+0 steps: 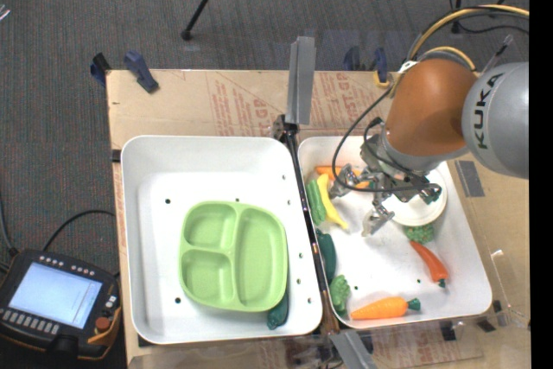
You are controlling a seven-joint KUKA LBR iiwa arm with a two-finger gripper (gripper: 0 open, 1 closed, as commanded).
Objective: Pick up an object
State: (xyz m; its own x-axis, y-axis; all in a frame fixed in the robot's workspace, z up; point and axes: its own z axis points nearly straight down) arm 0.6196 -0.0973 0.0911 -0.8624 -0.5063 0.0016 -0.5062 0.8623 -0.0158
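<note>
hovering over the right white bin [480, 294], nothing in my grasp yet.

my gripper [361, 201] hangs with its two metal fingers spread apart, empty, above bare floor near the bin's centre. the nearest target is the yellow banana-shaped toy [331, 205], just beside my fingertips at nine o'clock, lying against a slim green vegetable [314, 201]. a red chili pepper toy [429, 261] sits at four o'clock, an orange plastic carrot [381, 308] at six o'clock, well apart. i judge the banana best: i should shift toward nine o'clock, turn so the fingers straddle its narrow width, drop low, then close. the risk is pinching its green neighbour too. the left white bin [143, 186] holds a green divided plate [233, 257].
</note>
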